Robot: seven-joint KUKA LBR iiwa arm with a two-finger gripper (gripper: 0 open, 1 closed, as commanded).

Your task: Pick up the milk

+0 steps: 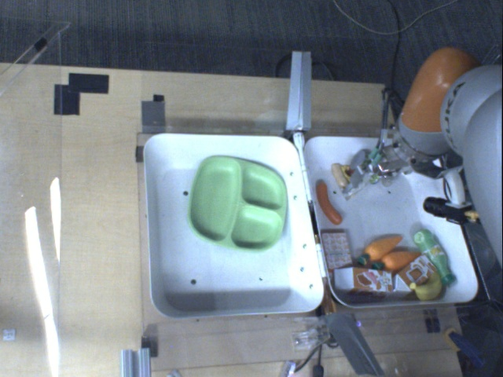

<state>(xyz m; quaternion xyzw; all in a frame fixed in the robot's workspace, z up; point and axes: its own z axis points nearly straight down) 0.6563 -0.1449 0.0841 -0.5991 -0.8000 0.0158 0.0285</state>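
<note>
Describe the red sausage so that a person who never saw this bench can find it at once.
Look at the right bin of the two white bins. The sausage lies near its left wall, above a brown waffle-like square. It is the one thin red-orange stick lying alone; the carrots are thicker and sit in the pile at the lower edge.
</note>
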